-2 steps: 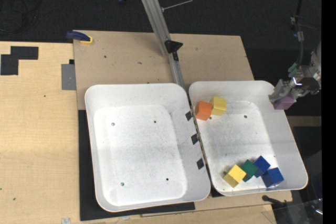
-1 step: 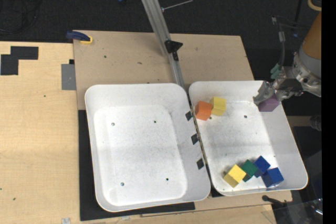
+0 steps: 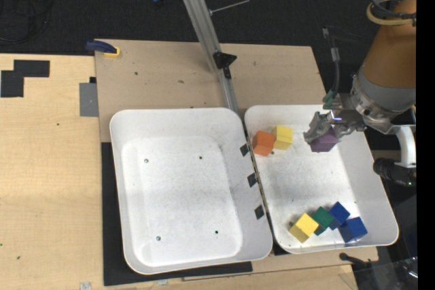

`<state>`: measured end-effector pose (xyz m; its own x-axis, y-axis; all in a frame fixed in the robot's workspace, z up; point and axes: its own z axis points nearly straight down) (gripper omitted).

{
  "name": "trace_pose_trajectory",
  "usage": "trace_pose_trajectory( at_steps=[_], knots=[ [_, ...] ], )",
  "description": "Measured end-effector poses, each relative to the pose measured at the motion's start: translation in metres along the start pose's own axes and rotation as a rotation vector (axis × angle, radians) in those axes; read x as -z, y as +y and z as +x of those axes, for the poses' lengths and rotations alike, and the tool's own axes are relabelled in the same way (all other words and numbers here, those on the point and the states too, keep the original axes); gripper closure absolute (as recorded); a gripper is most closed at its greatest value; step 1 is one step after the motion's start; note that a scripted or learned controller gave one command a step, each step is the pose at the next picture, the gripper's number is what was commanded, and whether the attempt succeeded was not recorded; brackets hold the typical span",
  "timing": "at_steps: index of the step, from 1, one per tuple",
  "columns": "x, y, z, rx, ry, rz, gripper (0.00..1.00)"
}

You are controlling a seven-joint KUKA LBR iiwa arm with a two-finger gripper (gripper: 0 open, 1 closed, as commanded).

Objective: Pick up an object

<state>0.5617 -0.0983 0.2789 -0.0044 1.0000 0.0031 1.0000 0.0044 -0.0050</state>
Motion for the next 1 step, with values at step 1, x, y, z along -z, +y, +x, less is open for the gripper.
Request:
trace_pose_trajectory(
  at_steps=[1],
  knots=[
    [-0.0022, -0.0126, 0.0462, -0.001, -0.001, 0.000, 1.00]
  ],
)
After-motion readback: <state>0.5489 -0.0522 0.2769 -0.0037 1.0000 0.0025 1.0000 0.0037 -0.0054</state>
